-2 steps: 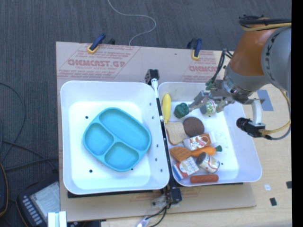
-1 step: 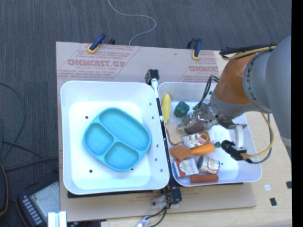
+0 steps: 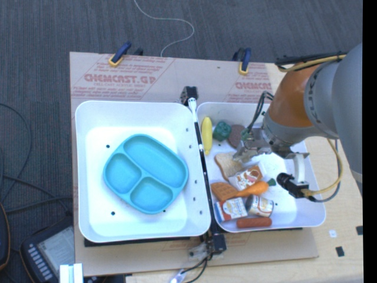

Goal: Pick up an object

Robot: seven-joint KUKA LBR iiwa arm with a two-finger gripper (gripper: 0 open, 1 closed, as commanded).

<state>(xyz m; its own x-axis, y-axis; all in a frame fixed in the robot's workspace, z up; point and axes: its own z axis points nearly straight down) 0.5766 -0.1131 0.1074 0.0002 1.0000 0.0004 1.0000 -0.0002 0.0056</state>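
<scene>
Camera view: pincer [image 3: 244,152] above crowded right bin [image 3: 315,217], near its left wall

right bin [image 3: 315,217]: toy food heaped; banana [image 3: 207,134] upright at left wall; carrot [image 3: 254,188] mid-pile

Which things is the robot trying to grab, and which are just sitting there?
For the job:
gripper
banana
bread slice
carrot
sausage
green toy
right bin

Just lying about:
blue divided plate
left bin
clamps
cardboard sheet
</scene>
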